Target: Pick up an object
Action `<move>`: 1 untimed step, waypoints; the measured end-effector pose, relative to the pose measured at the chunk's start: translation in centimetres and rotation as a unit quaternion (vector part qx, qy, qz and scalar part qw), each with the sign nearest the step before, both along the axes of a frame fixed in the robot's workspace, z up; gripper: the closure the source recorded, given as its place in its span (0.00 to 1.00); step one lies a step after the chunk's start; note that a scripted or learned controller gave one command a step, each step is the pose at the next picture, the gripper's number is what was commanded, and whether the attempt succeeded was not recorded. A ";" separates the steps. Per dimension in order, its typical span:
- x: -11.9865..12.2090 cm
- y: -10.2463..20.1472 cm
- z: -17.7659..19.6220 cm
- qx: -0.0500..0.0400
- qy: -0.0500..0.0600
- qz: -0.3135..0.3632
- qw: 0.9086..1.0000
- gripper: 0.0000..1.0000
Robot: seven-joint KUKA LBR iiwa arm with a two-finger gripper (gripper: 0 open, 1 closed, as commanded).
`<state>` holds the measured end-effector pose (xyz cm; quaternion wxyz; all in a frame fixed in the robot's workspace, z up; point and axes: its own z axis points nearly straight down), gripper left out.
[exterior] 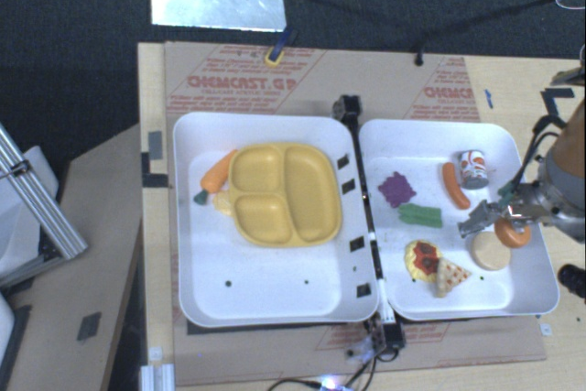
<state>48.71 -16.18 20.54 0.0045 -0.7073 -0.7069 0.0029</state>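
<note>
The gripper is seen low in the right bin, approach under way; whether its fingers are parted cannot be told; a descent onto the green block is called for next

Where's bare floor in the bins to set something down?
Left bin: bare strip along the near wall, below the yellow tray. Right bin: bare far-left corner above the purple piece. Crowded around the gripper, pizza slice and sausage.

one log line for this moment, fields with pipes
hand: over right bin, near green piece | grip: unclear | yellow tray, carrot: left bin
</note>
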 end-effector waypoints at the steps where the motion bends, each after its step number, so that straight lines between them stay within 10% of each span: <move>1: 0.3 0.0 0.5 -0.001 -0.006 0.002 1.000 0.00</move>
